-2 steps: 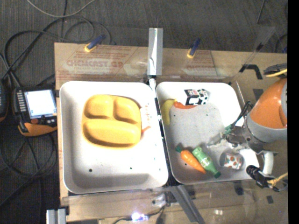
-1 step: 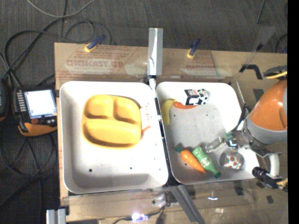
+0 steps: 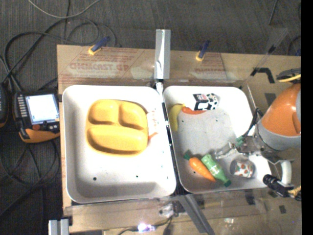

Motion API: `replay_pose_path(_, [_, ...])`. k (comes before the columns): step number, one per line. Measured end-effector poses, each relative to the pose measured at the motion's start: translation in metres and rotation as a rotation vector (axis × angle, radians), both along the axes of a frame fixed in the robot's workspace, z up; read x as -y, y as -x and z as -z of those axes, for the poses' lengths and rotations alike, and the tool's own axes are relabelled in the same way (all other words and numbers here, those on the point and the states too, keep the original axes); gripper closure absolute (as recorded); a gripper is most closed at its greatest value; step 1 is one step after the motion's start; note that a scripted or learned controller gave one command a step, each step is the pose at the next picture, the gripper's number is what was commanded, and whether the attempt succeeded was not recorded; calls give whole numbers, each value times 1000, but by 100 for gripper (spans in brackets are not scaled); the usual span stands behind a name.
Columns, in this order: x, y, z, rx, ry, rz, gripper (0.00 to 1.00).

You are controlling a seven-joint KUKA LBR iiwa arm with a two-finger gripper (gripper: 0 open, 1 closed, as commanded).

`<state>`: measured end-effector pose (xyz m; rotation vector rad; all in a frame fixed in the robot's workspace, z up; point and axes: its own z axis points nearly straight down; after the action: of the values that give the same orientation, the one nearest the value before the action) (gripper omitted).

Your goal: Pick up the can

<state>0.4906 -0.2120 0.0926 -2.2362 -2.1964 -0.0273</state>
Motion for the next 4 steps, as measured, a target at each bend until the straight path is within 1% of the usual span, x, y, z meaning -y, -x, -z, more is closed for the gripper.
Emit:
replay_pose_path(1, [-1, -1, 0, 2, 1, 10, 0])
replay_pose_path(2, [6, 6, -24, -9, 13, 7, 0])
replay_pose_path(3, [-1, 1, 0, -2, 4, -5, 0])
replay_pose_path(4, [-1, 0, 0, 1, 2, 16, 0])
